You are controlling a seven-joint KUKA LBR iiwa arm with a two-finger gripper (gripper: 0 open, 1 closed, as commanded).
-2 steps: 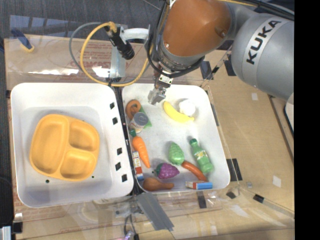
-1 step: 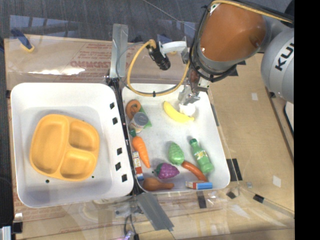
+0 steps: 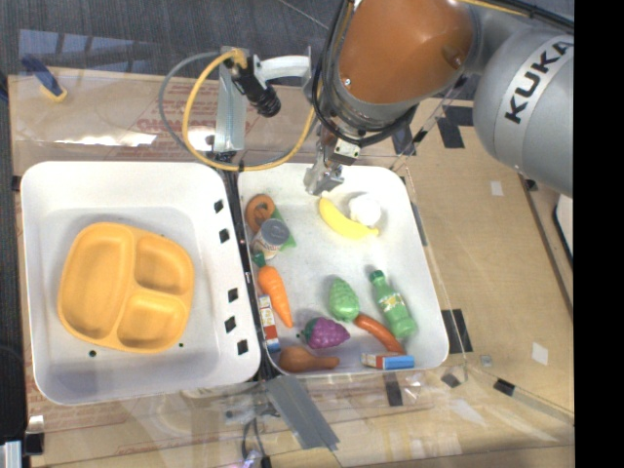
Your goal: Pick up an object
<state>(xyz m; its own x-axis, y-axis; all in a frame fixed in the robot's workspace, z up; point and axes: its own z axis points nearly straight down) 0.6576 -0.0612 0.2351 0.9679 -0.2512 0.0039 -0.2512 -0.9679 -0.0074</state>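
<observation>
Grey jaws (image 3: pixel 325 175) poised at upper centre of frame, beside banana (image 3: pixel 346 220), likely lining up a grab; opening impossible to tell.

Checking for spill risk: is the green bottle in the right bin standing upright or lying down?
Lying down. The green bottle rests on its side on the right bin floor, cap toward the back, beside the green vegetable.

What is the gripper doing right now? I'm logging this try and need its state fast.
Gripper: over the back edge of the right bin, just above the banana; nothing visible between its fingers, open or closed cannot be told.
</observation>
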